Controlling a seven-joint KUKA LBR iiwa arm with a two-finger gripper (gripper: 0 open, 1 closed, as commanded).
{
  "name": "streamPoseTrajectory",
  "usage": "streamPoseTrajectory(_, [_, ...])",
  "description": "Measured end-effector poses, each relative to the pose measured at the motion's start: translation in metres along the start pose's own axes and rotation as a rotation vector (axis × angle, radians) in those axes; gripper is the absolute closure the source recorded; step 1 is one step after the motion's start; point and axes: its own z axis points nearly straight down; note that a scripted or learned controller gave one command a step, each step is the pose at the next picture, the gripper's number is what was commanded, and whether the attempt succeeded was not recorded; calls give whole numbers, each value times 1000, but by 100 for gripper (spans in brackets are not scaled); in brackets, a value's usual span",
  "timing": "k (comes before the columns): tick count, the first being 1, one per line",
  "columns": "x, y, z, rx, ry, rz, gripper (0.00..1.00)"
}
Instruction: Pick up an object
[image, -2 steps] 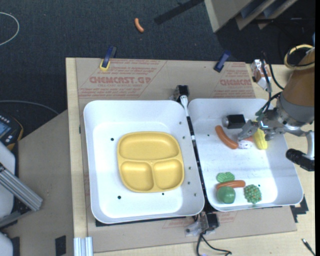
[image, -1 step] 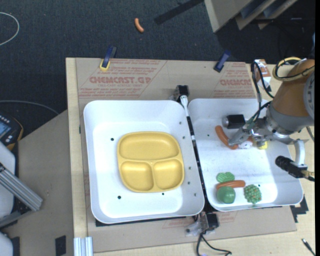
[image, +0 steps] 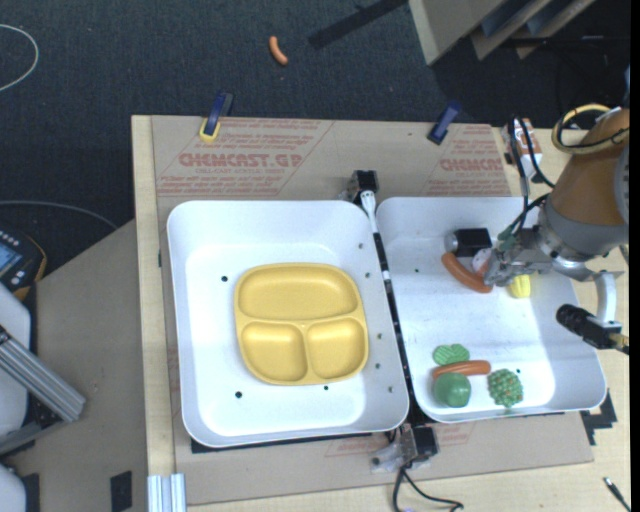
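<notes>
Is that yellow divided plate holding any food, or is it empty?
Empty. The yellow plate sits in the left bin with all three compartments bare.

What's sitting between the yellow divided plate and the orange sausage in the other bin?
In the camera view, the bins' adjoining rims and bare white floor; no object lies between yellow plate and sausage.

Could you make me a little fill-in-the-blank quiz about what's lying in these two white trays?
1. The yellow divided plate lies in the ____ bin.
2. The plate has ____ compartments.
3. The gripper hangs over the ____ bin, close to the orange sausage.
4. The green toy vegetables sit near that bin's ____ edge.

Missing words: left; three; right; front
</notes>
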Motion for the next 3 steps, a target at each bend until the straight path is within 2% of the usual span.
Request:
streamPoseTrajectory(2, [-7,0,-116,2,-4,1,100])
streamPoseTrajectory(3, [39,-31,-123,12,2,-2,100])
